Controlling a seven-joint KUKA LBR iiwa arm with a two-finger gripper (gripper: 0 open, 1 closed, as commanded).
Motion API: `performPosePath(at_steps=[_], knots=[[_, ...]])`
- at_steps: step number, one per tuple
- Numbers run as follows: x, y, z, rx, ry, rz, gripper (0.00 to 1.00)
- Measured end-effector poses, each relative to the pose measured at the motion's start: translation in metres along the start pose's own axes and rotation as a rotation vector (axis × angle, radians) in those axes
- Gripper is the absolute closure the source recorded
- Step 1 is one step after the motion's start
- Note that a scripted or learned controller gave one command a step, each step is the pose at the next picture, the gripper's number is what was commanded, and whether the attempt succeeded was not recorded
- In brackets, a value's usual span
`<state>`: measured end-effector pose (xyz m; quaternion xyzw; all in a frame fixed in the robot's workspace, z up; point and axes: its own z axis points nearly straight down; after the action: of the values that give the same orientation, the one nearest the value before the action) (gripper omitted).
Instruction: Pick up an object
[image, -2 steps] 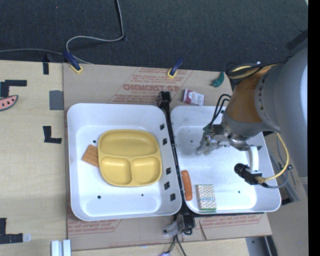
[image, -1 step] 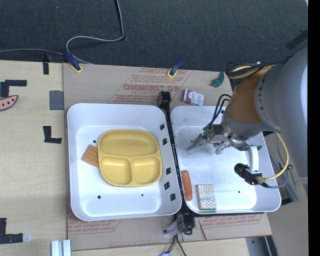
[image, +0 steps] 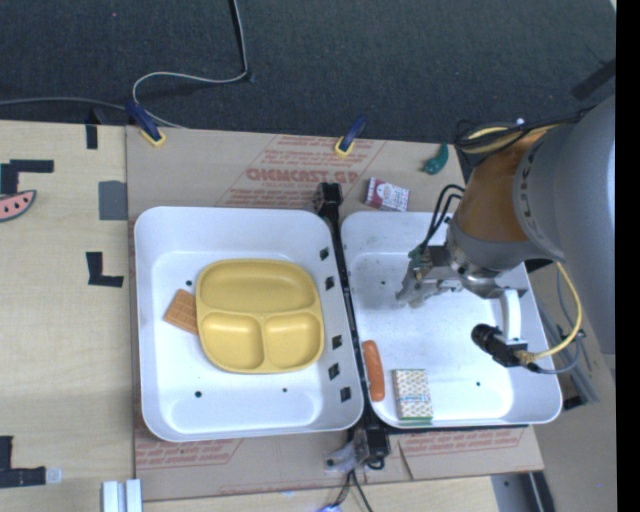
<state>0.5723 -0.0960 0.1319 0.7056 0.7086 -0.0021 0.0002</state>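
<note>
My gripper (image: 413, 287) hangs low over the upper middle of the right bin (image: 452, 340), reaching in from the right under the orange wrist band. An orange carrot-like stick (image: 373, 369) lies along that bin's left wall, below and left of the gripper. A small green-and-white box (image: 412, 393) rests at the bin's front edge, beside the stick. In the left bin (image: 240, 400) sits a yellow divided plate (image: 262, 314), with a brown waffle-like piece (image: 181, 311) tucked under its left rim.
A small red-and-white packet (image: 385, 194) lies on the cardboard behind the right bin. Yellow clamps (image: 349, 140) and cables sit at the cardboard's back edge. The arm's bulk covers the right bin's right side.
</note>
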Motion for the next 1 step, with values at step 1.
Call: performPosePath(at_steps=[1], knots=[[-0.0001, 0.0, 0.0, 0.0, 0.0, 0.0, 0.0]])
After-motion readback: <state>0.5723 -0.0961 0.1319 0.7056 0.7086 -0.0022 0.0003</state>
